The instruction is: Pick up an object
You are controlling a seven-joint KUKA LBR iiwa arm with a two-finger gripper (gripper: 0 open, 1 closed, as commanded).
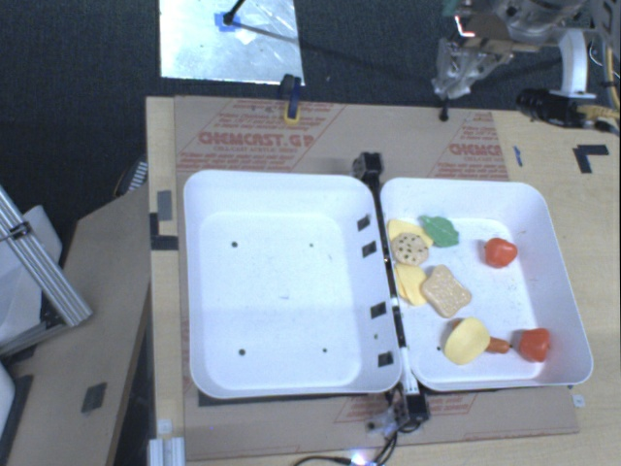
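The right bin [553, 231] holds several toy foods: a round cookie [409, 249], a green leafy piece [441, 229], a red tomato [501, 251], a tan toast slice [445, 290], a yellow piece [410, 282], a yellow lemon-like piece [467, 341] and a red-orange piece [532, 344]. My gripper [454, 76] hangs high at the top right, beyond the far edge of the bins and well apart from every object. Nothing shows between its fingers.
The left bin [281, 280] sits beside the right one, joined by a black hinge strip [383, 270]. A shiny metal sheet [231, 25] lies at the back left. A yellow clamp [291, 105] stands at the bench's far edge. Cables lie at the right.
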